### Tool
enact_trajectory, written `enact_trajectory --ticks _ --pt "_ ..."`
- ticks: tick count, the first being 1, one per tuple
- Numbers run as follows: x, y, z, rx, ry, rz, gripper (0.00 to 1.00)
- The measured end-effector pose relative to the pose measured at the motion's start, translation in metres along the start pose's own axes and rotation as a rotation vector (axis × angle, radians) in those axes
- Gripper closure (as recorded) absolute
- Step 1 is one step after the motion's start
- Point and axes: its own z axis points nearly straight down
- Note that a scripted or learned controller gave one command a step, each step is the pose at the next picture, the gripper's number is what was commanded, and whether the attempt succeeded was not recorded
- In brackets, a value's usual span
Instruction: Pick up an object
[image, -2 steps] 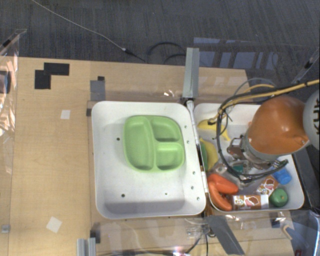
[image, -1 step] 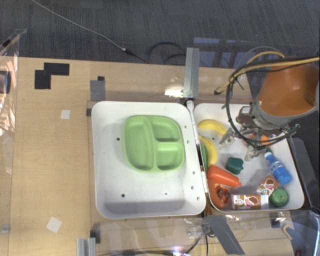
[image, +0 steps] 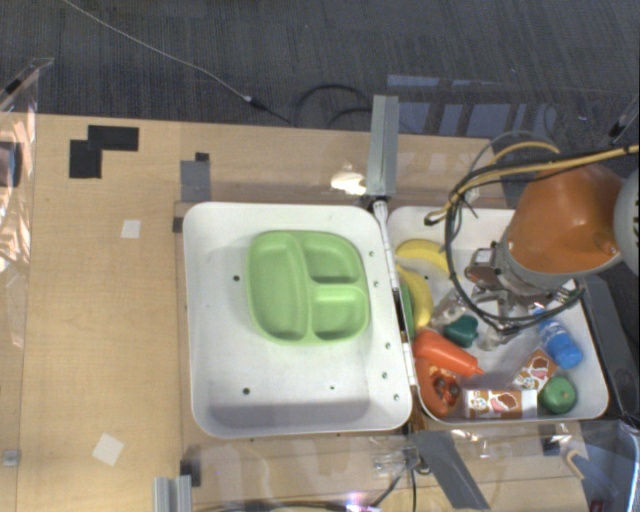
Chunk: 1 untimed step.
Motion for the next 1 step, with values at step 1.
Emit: enact_trajectory --ticks 1 --pt "0.0288 -0.0068 0.0001 0.0 0.0 -0.001 0.0"
